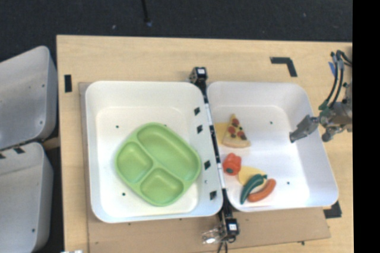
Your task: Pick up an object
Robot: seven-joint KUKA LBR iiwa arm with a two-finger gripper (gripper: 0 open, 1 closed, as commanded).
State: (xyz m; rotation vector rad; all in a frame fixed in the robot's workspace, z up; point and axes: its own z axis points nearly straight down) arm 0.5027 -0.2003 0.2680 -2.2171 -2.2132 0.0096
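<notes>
White plastic is carrying the toys: pizza slice [236,132], red pepper [231,163] and sausage [262,190] are lying clustered in the right bin [309,186]. Whether the hand [314,127], hovering at its right wall, is gripping anything, I cannot tell. Crowding risks a glancing grasp.

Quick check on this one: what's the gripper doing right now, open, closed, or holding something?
Gripper: at the right bin's right rim, nothing seen in it; open or closed cannot be told.

Lab — bench [178,56], twin white bins [95,127].
</notes>
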